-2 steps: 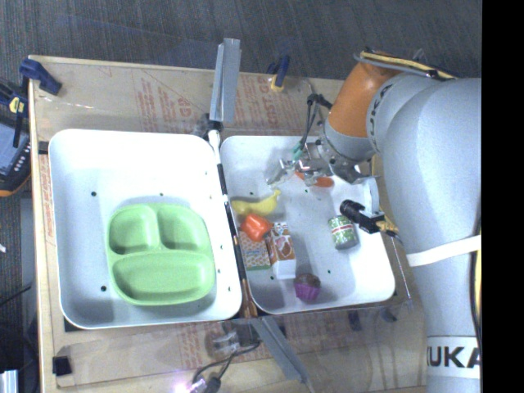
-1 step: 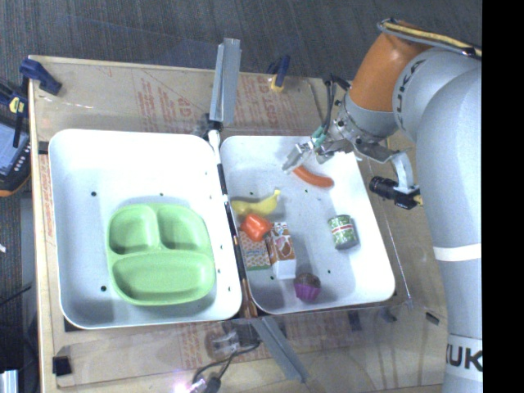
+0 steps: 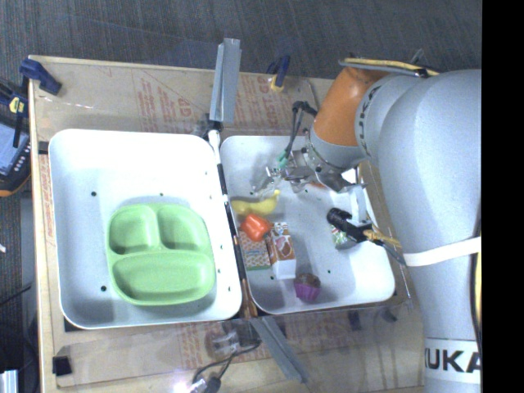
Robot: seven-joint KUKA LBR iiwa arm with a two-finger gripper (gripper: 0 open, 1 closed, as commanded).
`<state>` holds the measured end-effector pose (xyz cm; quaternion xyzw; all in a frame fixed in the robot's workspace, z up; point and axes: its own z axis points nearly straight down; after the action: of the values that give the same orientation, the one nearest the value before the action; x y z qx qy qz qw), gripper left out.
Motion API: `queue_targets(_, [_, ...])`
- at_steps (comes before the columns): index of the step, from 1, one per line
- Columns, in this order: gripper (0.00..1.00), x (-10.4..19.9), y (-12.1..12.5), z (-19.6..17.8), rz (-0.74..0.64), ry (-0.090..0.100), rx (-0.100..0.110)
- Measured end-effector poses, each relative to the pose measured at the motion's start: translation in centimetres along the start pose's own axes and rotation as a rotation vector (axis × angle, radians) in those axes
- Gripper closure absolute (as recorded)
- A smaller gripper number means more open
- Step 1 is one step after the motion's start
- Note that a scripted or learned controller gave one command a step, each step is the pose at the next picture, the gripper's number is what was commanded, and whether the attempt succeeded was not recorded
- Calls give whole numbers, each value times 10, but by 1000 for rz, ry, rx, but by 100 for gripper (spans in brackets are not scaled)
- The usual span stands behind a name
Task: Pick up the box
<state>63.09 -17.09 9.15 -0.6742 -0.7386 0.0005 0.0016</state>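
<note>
Hanging low over the far end of the right-hand bin (image 3: 372, 281), the pincer (image 3: 277, 174) sits just above a yellow banana-like piece (image 3: 255, 206). I cannot tell whether it is released or clenched, because its metal parts blur together against the white floor.

The box (image 3: 281, 248), a small patterned carton, lies flat on the bin floor. It is on the camera's side of the pincer and apart from it. The yellow piece and an orange lump (image 3: 255, 227) lie between the two, and the lump is just beside the box's far corner. Past the box, farther again from the pincer, rests a small purple thing (image 3: 307, 286) whose shape is hard to make out.

To the pincer's right, a greenish packet (image 3: 341, 237) is partly covered by the robot's own fittings. The grey arm (image 3: 426, 162) hides that side's bin rim and the counter (image 3: 147, 80) beyond it. Well off to the pincer's left, the other bin (image 3: 74, 162) carries a green divided plate (image 3: 161, 255).
</note>
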Motion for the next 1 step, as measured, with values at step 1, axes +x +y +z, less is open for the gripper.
queue_targets(1, [0, 51, 32, -2, -274, -4, -5])
